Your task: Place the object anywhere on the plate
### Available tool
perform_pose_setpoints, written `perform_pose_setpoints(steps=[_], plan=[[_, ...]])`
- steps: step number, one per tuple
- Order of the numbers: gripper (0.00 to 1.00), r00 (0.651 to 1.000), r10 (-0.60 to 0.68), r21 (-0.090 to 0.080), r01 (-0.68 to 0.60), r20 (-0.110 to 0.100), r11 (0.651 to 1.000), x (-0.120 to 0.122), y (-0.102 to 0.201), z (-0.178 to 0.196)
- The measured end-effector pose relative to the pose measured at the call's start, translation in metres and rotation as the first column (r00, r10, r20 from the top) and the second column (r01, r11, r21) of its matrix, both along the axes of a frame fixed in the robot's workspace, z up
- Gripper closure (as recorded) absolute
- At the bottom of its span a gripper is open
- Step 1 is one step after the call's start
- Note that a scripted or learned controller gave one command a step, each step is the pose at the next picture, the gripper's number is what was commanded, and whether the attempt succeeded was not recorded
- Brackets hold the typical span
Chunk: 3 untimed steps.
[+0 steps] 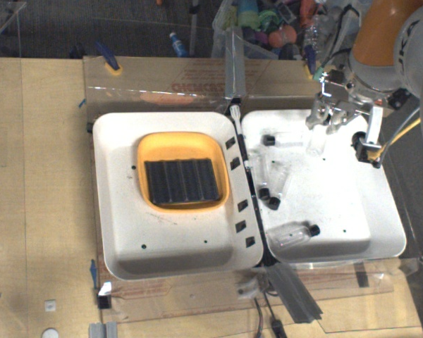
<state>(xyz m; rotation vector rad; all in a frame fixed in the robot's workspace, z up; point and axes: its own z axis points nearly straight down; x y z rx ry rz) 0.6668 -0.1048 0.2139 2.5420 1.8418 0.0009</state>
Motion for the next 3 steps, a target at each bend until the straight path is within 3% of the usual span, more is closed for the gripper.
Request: perform_pose_setpoints(steps=[1, 2, 3], plan=[[1.0, 0.982, 0.19, 0.003, -0.19, -0.006, 0.982, 0.0, 0.005, -0.028], [1.0, 0.944, 0.329, 0.004, -0.329, -0.004, 0.944, 0.0, 0.023, -0.029], [1.0, 0.855, 0.519, 0.004, -0.519, -0.002, 0.855, 0.0, 0.047, -0.022]])
